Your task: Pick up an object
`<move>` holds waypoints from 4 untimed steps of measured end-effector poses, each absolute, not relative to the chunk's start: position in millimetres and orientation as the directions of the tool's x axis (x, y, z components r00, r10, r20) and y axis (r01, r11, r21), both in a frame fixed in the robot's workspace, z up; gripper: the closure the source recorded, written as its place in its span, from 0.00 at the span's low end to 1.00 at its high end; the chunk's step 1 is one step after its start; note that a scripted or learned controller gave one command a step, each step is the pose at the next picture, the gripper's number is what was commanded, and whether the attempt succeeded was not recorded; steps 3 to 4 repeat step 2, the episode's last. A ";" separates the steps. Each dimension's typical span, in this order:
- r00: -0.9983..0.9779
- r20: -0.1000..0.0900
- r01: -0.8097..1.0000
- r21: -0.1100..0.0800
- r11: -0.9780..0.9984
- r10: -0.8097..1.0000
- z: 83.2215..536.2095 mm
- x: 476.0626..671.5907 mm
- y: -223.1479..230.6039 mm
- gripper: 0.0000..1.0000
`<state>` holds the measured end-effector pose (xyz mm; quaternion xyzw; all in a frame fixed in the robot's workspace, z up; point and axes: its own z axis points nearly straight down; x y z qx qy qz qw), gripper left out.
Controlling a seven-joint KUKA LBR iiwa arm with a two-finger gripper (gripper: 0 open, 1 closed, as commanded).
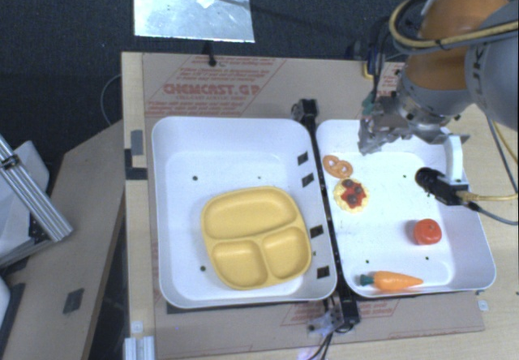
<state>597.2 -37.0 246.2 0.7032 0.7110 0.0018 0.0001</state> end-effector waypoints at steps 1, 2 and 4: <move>-0.012 0.003 1.000 0.002 0.012 1.000 249.4 595.0 23.8 1.00; -0.011 0.003 1.000 0.002 0.011 1.000 251.1 591.4 77.4 1.00; -0.011 0.003 1.000 0.002 0.011 1.000 251.1 591.4 77.4 1.00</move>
